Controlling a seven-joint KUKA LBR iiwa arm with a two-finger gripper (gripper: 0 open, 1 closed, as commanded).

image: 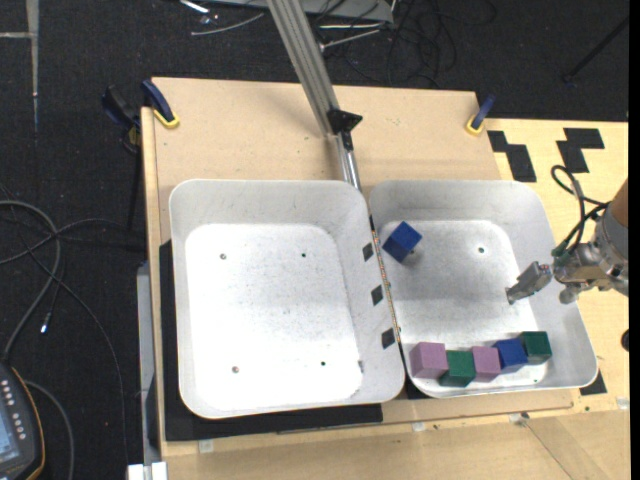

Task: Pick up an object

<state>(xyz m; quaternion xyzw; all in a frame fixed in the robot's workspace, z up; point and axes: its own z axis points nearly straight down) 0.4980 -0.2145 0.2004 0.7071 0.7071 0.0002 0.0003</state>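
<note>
A blue cube [402, 240] lies alone near the upper left of the right bin [520, 200]. Along that bin's front wall runs a row of blocks: a purple block [429, 359], a green block [460, 367], a second purple block [486, 360], a blue block [511, 353] and a second green block [537, 345]. My gripper [540, 294] hangs over the right side of the right bin, above and apart from the row. It is open, and nothing is between its fingers [523, 285].
The left bin [190, 298] sits beside the right bin, and their rims meet at the middle. A slanted metal pole [305, 53] rises from the bench's back. Clamps [160, 103] hold the board's far corners.
</note>
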